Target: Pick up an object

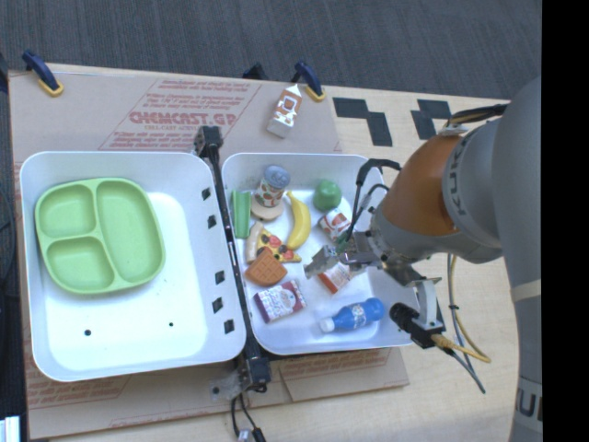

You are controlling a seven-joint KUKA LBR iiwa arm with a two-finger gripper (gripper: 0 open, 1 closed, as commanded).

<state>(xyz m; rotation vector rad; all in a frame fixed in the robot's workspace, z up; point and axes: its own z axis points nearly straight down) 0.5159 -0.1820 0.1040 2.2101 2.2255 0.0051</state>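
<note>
The gripper [324,263] hangs low in the right bin [368,342], and whether it grips anything cannot be told from here. A small red-and-white packet [334,279] lies right under it, touching or nearly so. A blue bottle [354,315] lies just below it, a banana [298,220] up and to its left, a green ball [327,194] above. The packet looks light and crushable; pinching across its short sides seems best.
</note>
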